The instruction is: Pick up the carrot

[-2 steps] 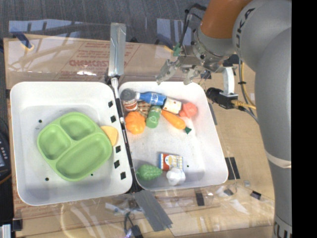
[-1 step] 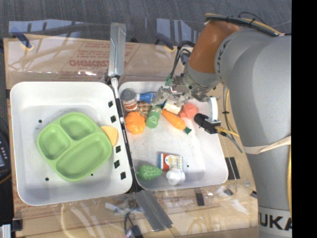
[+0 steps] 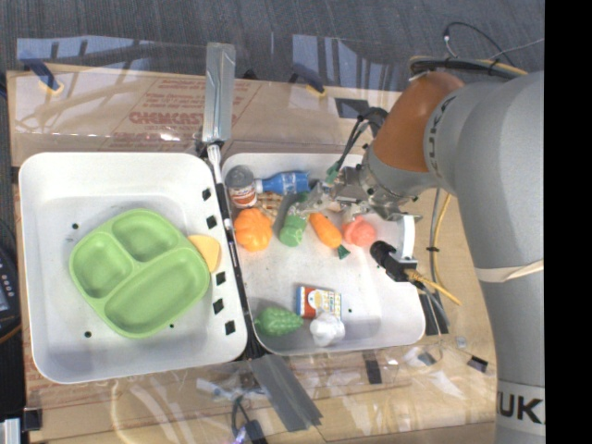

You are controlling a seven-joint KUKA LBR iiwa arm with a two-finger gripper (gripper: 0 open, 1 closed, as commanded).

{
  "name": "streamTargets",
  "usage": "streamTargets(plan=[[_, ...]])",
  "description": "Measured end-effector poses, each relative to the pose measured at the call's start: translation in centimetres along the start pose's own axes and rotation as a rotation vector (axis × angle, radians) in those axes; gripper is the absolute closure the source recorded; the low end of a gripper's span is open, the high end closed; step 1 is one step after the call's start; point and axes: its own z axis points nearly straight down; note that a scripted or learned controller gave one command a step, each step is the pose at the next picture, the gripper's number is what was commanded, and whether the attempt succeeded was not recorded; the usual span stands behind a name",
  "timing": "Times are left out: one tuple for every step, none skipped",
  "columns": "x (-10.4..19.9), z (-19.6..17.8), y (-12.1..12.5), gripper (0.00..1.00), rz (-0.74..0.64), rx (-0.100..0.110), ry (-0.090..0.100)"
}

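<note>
Gripper [image 3: 344, 195] hangs low over the right bin's [image 3: 400, 326] far edge, prob. lining up on the one carrot [image 3: 325, 230] lying just below it, mid-bin near the far side. Can't tell about its grip. Two bins; left bin [image 3: 42, 276] carries one green plate [image 3: 139, 273].

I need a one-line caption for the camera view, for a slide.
KUKA arm reaching from the right over the right bin, near the carrot; green divided plate in the left bin.

The hand [image 3: 326, 195] hangs just above the carrot [image 3: 325, 230] in the right bin [image 3: 398, 326].
</note>
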Motion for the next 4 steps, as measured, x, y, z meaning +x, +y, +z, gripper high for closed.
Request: streamTargets(plan=[[-0.5,-0.7,-0.2,1.00,0.000,0.006,-0.011],[-0.5,-0.6,-0.2,0.00,-0.001,0.008,-0.010],[2.2,2.0,-1.6,0.00,-0.178,0.039,-0.012],[2.2,1.0,-1.6,1.00,-0.182,0.042,-0.012]])
